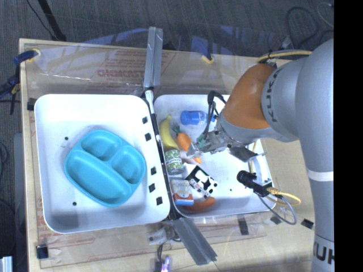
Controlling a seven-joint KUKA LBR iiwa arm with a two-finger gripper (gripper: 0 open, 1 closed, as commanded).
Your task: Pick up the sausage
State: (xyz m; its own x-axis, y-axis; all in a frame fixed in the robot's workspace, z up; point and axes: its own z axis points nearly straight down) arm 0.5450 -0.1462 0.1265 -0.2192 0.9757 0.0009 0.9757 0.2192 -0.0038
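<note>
The sausage (199,204), reddish-brown and curved, lies along the near wall of the right bin (249,194). My gripper (201,181), black with white patches, hangs low in that bin just above and behind the sausage; the grey and orange arm comes in from the right. Nothing is seen between the gripper and the sausage, and the view does not settle whether they touch.
The right bin also holds a banana (165,132), a carrot (184,142), a blue can (193,118), a green-labelled bottle (173,160) and a small carton (182,191) beside the sausage. A blue divided plate (105,166) lies in the left bin (51,123).
</note>
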